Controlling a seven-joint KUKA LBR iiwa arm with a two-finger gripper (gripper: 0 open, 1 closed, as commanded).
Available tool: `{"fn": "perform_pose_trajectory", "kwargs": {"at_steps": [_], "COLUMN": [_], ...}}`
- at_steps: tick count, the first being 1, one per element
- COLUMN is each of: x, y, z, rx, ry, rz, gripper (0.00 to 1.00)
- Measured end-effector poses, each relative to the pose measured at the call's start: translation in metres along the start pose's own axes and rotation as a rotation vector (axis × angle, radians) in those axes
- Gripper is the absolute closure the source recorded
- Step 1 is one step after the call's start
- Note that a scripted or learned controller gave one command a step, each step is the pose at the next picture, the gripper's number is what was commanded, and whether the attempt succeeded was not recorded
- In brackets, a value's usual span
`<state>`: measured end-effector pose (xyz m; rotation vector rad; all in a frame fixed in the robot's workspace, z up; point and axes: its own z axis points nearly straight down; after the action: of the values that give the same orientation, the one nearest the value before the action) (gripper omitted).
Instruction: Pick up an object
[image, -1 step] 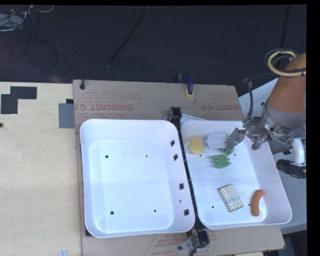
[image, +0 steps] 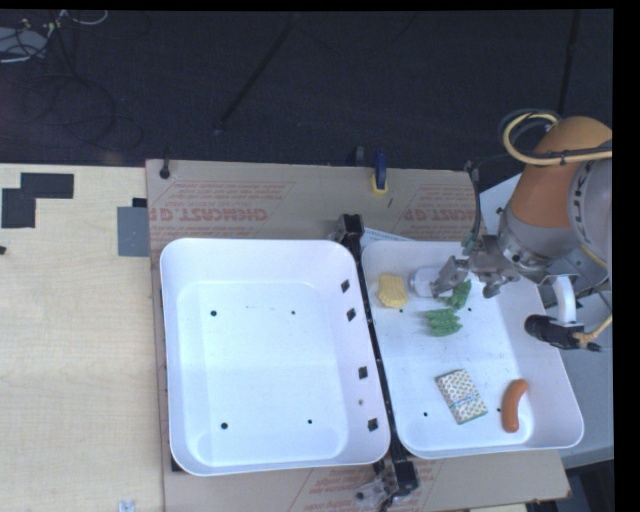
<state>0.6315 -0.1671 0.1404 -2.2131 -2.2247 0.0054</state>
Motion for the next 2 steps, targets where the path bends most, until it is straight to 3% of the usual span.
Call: {"fn": "perform_pose_trajectory", "kwargs": {"at_steps": [1, 2], "x": [0.027, -0.049], "y": [-0.076, -0.002], "z": [-0.012, -0.059], "rx": [0.003, -0.013], "ry": [0.003, -0.007], "rz": [0.008, 0.007], "gripper": [0.00, 0.00]}}
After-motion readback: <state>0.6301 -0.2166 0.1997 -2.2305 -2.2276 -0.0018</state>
